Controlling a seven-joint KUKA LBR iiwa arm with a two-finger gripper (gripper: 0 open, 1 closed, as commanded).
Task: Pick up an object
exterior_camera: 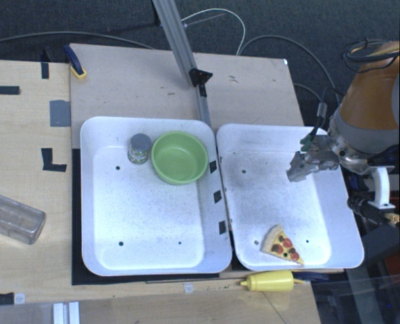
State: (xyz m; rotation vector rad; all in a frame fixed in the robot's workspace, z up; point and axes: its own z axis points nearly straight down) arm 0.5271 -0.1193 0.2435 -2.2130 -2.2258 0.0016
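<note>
Left to right. A clear ribbed plastic container (11, 216) is lying on the wooden surface (24, 133) near its left edge, outside both bins.

The left bin (146, 248), a shallow white tray with rounded corners, is carrying two things in its far half: a small grey-capped jar (139, 148) standing upright, and a green bowl (180, 157), round, smooth and open upward, just beside the jar on its right.

A yellow bottle (270, 282) is lying on its side on the surface, just outside the near edge of the right bin (254, 147).

Inside the right bin, a pizza slice (281, 244) is lying flat near the near edge, toward the near right corner. It is a flat wedge, tan crust with red spots, its long axis running roughly from far left to near right.

The hand (301, 169) is hanging over the right bin's far right part, grey and metallic, below the orange-banded wrist. Whether it is released or clenched cannot be told; nothing is visible in it.

Judgement: the slice is the nearest candidate, lying toward the near edge and slightly left of the hand, well apart. Being thin and flat, it is likely offering little edge to grasp.
</note>
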